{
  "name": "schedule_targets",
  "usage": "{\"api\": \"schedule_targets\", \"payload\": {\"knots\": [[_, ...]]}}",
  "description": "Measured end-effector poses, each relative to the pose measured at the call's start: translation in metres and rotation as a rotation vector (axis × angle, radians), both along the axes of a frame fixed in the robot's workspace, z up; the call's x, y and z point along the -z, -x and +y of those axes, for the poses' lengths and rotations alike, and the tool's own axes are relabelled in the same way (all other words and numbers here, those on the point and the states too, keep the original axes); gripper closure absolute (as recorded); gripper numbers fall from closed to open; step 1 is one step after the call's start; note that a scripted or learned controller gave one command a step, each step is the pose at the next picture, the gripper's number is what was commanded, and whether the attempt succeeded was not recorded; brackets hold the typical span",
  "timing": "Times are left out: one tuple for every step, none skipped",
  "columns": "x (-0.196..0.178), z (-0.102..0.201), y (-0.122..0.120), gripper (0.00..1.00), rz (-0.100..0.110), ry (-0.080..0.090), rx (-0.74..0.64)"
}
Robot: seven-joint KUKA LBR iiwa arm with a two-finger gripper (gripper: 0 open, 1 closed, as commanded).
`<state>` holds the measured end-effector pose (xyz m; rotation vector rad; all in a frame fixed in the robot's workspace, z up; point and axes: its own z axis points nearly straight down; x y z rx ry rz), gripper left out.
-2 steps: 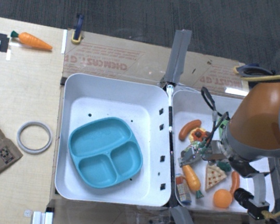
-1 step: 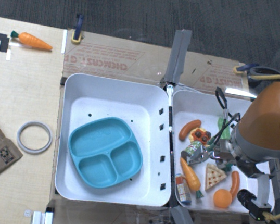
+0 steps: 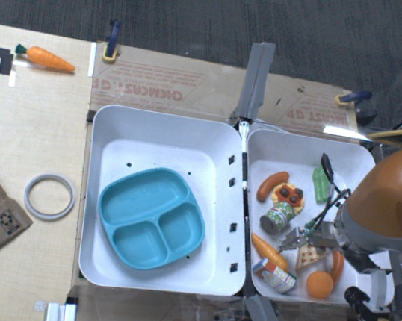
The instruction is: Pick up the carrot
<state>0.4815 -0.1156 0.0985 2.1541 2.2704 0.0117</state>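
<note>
Carrot [image 3: 269, 248] just left of jaws' gripper [image 3: 302, 238].

Two bins sit side by side on the bench [image 3: 26, 121]. The left bin [image 3: 96, 200] holds a divided tray [image 3: 150, 218]. In the right bin [image 3: 262, 154], a carrot [image 3: 268, 249] lies near the left wall, with a can [image 3: 277, 219] just beyond it, a sausage [image 3: 273, 185] farther back, and a ball [image 3: 320, 284] at the near right. Left of the bins rest a tape ring [image 3: 49, 195] and, at the far left, another carrot [image 3: 45, 58].
</note>
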Motion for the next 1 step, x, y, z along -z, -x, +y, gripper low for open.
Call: {"api": "schedule_targets", "payload": {"knots": [[0.0003, -0.0049, 0.0008, 0.00, 0.003, 0.002, -0.120]]}}
